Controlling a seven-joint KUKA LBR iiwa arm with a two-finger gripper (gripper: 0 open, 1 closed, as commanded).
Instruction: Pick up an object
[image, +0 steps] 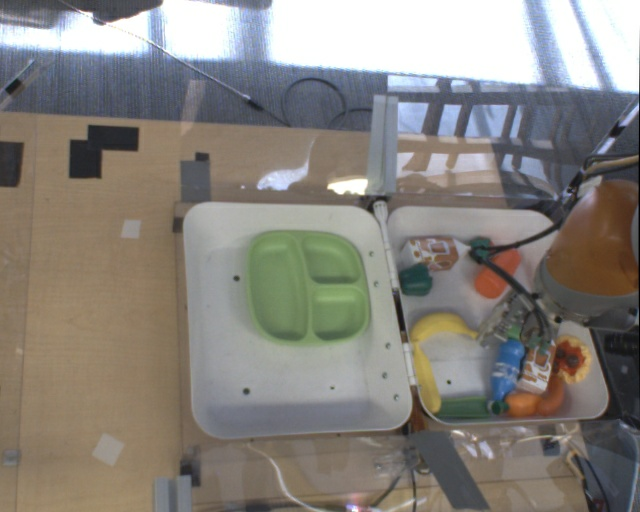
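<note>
Bench (90, 330): light wood surface, two shallow white bins side by side.

Left bin (215, 380): holds a green divided plate (306, 285), three compartments, lying flat toward the upper middle of the bin. Nothing else seen on the plate.

Right bin (445, 378): crowded with small toy items. Along the top, a brown and white packet (434, 252); just left and below it a dark green piece (415, 281). To the right of the packet, an orange item (494, 276) with a green cap. A yellow banana (436, 340) curves from the bin's middle down along its left wall. Along the bottom edge a dark green cylinder (462, 407) lies flat. A blue bottle (507, 368) stands tilted near the lower right, beside an orange and white carton (537, 370). An orange carrot-like piece (535, 400) sits below them, and a yellow and red round item (573, 358) lies against the right wall.

Arm (597, 255): reaches in from the right, its orange band over the right bin's upper right part. Gripper (510, 325) is low in the right bin, between the banana and the blue bottle, just above the bottle. Cannot tell whether the fingers are apart or together; cables and the wrist clutter that spot. No item is visibly between them.
</note>
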